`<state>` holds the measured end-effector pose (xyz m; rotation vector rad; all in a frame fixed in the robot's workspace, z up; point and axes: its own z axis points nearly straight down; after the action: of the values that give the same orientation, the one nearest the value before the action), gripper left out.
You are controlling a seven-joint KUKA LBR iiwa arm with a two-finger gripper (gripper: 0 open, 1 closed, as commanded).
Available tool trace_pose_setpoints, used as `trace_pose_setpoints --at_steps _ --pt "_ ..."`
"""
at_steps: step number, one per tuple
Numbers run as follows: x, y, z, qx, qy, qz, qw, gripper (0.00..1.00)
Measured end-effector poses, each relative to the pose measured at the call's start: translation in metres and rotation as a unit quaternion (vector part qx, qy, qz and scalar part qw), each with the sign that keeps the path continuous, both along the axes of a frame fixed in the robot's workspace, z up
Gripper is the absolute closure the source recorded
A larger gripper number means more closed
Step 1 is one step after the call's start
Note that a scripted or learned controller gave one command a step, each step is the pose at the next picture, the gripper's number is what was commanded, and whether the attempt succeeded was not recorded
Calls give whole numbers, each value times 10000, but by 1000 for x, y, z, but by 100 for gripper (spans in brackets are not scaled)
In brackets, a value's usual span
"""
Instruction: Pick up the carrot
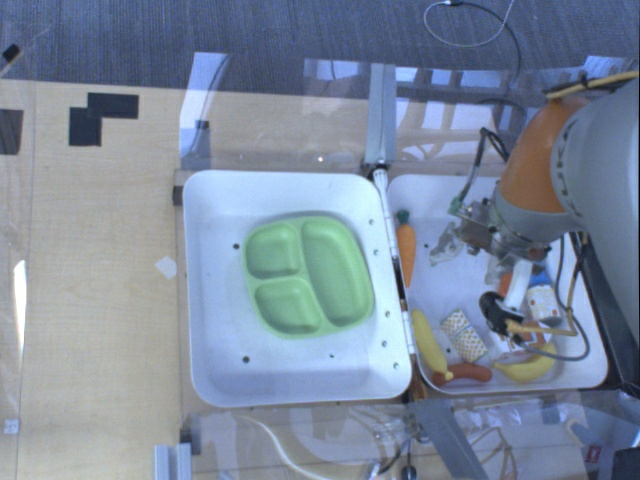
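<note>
Carrot (406, 253) lies in the right bin (590, 368), pressed up along that bin's left wall, its orange body pointing toward the near side and its small green top at the far end. We see it lying free on the white floor, with nothing touching it. Our arm (580, 168) comes in from the right and hangs over the middle of the same bin, the orange band above the wrist plainly visible. The jaws (447, 246) sit to the right of the carrot, near it but apart from it; whether they are open or closed we cannot tell from this angle, and we see nothing held between them. Along the near wall of the right bin lie a yellow banana (427, 340), a second banana (527, 368) further right, a red sausage-like piece (468, 372) and a small patterned block (463, 333). The left bin (215, 368) holds a green divided plate (308, 275) at its middle. Both bins rest on the pale wooden tabletop (90, 298)
</note>
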<state>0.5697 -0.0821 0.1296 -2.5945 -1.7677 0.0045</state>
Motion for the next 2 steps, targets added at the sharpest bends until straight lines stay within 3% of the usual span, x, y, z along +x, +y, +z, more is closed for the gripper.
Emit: trace_pose_setpoints --at_steps 1,2 --pt "32 -2 -42 -2 -44 -1422 9898 0" --pt "33 0 -30 -5 -65 -1369 9906 100"
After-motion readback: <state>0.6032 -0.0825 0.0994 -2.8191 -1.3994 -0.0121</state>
